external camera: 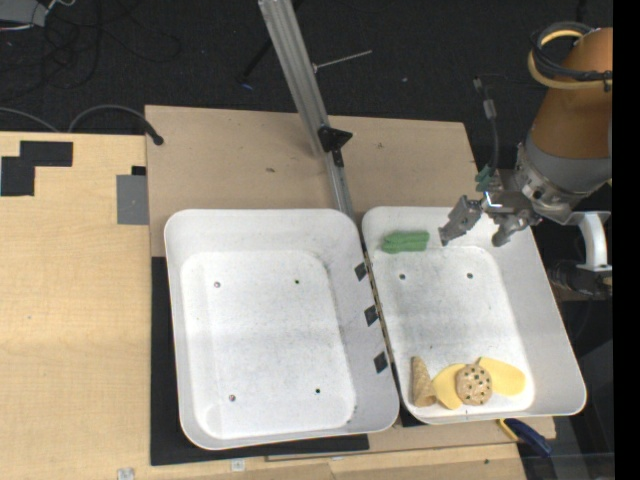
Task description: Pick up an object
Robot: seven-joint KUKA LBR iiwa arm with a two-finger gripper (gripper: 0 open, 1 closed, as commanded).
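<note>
Hovering at the right bin's (560,368) twelve o'clock rim, my gripper (485,226) had its fingers apart and empty. The green block (405,241) lay at its nine o'clock, so I needed to slide over and drop straight down.

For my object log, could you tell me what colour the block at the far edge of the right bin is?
Green: the block shows clearly in the camera view.
</note>
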